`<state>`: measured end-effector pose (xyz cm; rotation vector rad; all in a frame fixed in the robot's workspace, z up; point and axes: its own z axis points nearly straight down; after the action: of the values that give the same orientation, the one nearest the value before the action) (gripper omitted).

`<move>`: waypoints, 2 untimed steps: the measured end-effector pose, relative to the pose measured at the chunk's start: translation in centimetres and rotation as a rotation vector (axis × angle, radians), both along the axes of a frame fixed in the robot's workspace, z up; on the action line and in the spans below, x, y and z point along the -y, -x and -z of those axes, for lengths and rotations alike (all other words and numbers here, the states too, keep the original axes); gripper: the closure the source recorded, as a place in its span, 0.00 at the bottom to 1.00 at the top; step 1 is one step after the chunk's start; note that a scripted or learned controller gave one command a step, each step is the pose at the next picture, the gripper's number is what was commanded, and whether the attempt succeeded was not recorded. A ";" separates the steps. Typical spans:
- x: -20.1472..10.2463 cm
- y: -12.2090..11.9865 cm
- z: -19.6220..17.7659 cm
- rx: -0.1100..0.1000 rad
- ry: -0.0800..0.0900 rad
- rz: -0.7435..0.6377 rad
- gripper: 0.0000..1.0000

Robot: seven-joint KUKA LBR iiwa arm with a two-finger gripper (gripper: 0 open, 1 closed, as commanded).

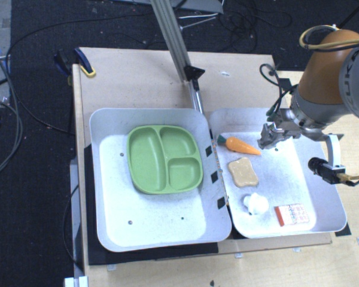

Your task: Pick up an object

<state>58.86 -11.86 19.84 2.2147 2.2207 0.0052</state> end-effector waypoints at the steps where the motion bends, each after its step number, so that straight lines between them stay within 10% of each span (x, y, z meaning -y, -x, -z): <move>1: 0.8 0.4 -5.8 0.000 0.001 0.001 1.00; 2: 0.8 0.3 -6.0 -0.004 -0.001 0.000 1.00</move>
<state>58.52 -12.67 25.87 2.2176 2.2225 0.0012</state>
